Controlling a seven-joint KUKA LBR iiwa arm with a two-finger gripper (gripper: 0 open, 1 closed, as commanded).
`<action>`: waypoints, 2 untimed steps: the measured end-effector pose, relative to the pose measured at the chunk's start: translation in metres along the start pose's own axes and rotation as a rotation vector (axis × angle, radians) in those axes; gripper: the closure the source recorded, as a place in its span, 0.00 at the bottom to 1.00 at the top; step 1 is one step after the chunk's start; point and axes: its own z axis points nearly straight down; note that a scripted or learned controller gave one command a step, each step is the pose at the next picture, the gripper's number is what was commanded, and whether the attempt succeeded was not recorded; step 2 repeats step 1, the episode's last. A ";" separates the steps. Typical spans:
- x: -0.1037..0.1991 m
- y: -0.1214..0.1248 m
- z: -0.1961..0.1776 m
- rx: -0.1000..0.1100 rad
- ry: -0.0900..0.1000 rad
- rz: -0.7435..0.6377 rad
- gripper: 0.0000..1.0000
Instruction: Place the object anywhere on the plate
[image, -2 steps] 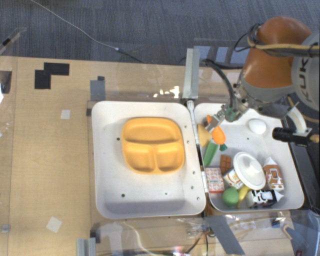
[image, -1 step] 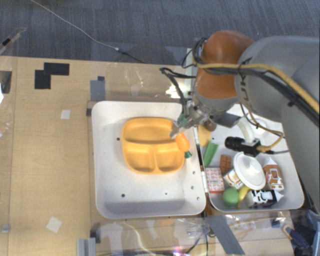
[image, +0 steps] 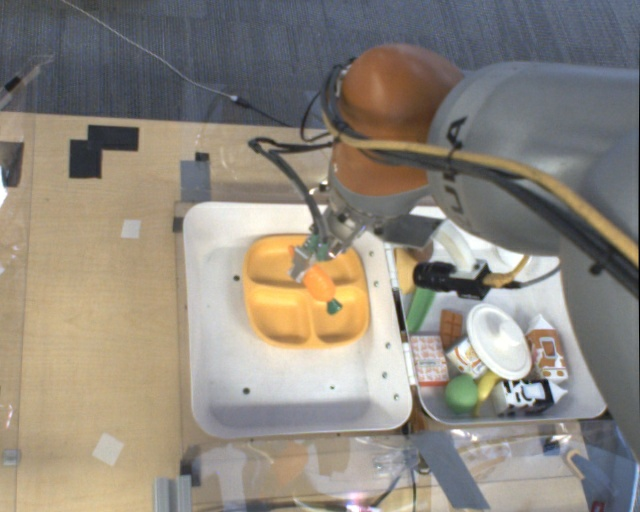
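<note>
A yellow plate with several compartments lies in the left white bin. An orange toy carrot with a green tip sits over the plate's right-hand side, at the divider between compartments. My gripper hangs right above the carrot's upper end, touching it or nearly so. The view does not settle whether the carrot rests on the plate or is still held. The arm's orange band and grey body cover the area above and to the right.
The right bin is crowded: a green bottle, a white lidded cup, a chocolate bar, snack packets, a green ball. A ridge separates the two bins.
</note>
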 end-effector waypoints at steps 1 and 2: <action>-0.002 -0.001 0.001 0.002 0.000 0.003 0.00; -0.002 -0.001 0.001 0.002 0.000 0.003 0.00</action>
